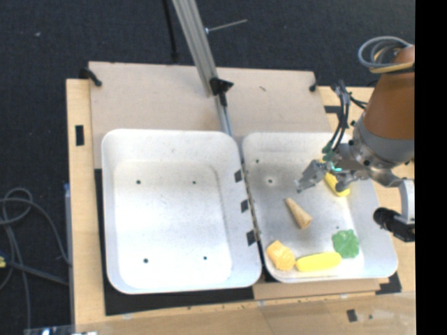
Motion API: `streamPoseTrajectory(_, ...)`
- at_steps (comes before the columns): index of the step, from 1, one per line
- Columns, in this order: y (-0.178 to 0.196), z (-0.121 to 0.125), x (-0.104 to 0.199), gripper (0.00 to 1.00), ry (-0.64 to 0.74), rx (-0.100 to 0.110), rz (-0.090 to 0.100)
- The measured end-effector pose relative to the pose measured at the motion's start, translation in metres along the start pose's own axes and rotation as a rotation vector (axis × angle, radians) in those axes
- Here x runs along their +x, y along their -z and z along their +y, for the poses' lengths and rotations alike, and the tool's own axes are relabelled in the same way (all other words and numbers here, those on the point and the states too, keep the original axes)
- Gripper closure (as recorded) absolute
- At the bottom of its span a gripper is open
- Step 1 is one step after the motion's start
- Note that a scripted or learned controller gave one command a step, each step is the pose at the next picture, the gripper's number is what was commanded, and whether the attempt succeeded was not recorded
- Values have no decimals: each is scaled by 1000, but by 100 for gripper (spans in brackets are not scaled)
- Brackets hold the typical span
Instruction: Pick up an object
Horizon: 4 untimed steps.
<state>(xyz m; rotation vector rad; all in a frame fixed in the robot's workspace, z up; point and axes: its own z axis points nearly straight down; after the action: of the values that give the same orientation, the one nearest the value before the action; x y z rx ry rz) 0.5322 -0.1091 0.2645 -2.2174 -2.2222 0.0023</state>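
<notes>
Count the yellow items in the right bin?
3. A yellow block at the front-left corner, a long yellow piece beside it along the front wall, and a small yellow item by the gripper, partly hidden. More may be under the arm.

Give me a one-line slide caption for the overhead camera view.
Gripper poised over the right bin, which holds a tan cone, green piece and yellow items.

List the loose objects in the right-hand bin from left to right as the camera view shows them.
Yellow block → tan cone → long yellow piece → green object. A small yellow item sits under the gripper, so I leave it out of the order.
</notes>
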Motion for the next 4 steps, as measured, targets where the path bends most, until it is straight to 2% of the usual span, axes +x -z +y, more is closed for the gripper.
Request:
streamPoseTrajectory(1, 2, 1, 0, 0, -3, -6, -1)
streamPoseTrajectory(3, -85, -4, -9, 0, -4, 1, -2)
streamPoseTrajectory(4, -148, -6, -11, 0, -4, 2, -2)
